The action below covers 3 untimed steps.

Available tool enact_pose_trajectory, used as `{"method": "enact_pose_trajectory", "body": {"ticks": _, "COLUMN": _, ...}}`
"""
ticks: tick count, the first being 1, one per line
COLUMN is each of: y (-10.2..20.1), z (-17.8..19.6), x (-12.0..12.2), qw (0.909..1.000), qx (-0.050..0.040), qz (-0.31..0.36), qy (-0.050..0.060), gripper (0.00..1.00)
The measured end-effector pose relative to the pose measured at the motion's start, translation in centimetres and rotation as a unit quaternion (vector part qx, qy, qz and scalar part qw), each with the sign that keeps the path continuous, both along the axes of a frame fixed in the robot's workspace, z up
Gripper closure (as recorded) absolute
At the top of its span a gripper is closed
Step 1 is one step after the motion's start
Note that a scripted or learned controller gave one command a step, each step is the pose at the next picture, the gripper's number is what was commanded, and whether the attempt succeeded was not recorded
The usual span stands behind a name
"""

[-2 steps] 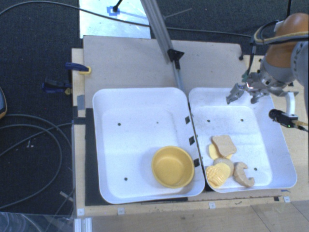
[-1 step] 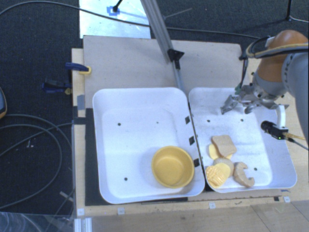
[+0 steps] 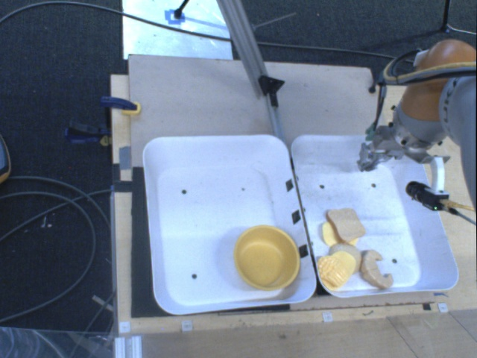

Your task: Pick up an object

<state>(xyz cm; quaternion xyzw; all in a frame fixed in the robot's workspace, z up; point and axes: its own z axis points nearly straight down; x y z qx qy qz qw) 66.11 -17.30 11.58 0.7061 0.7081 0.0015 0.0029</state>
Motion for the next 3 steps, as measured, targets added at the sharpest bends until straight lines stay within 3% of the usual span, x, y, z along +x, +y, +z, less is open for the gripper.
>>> {"method": "enact_pose_trajectory", "body": {"ticks": 3, "y": -0.6, "z": 16.3, "x": 1.7, "qw": 1.0, "qx": 0.0, "qz": 0.002, "qy": -0.001, "gripper": 1.0}}
